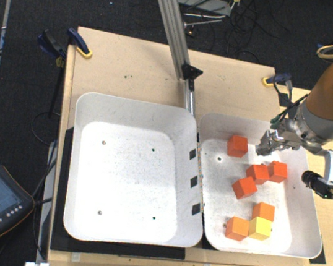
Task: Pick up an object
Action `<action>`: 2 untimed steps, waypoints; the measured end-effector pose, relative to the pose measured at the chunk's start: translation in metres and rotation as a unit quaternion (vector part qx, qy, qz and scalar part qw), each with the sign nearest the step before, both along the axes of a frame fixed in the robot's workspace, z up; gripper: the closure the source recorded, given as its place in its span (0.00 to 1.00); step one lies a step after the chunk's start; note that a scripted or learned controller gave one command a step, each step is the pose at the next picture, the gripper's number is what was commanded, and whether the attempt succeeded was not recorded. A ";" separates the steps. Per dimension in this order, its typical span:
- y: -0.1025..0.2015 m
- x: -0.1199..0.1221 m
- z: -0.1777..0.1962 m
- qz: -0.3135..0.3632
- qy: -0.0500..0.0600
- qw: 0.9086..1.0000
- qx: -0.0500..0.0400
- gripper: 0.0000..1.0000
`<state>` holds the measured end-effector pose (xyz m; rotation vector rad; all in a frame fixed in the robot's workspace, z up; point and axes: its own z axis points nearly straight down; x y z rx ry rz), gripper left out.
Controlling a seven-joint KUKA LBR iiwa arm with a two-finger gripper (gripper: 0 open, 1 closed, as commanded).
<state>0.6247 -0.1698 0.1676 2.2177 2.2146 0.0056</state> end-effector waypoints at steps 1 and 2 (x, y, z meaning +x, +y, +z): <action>0.000 0.002 0.054 0.002 0.000 1.000 0.000 1.00; 0.058 -0.007 0.066 0.005 0.003 1.000 0.003 1.00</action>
